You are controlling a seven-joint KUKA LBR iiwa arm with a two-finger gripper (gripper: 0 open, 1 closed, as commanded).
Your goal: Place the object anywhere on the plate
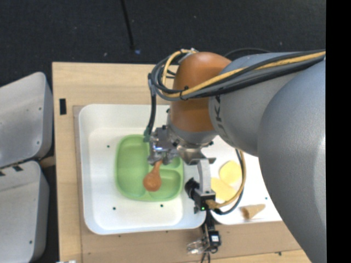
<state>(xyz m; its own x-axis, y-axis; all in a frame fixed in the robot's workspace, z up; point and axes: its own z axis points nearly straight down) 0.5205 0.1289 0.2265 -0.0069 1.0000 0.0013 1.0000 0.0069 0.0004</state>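
Over the left white bin (93, 201) the grey arm (285, 125) with its orange band (194, 92) is seen reaching in from the right, and the end effector (159, 155) is positioned above the right part of a green plate (129, 166) that lies in that bin. An orange-brown spoon (153, 178) is seen below the end effector, its round bowl lying on the plate and its handle running up toward the fingers; whether the handle is gripped or the end effector is open or closed cannot be told. A yellow piece (227, 177) and a tan cone (253, 211) are seen in the right bin (274, 215), just beside the arm. Both bins are carried by a wooden table (98, 84).
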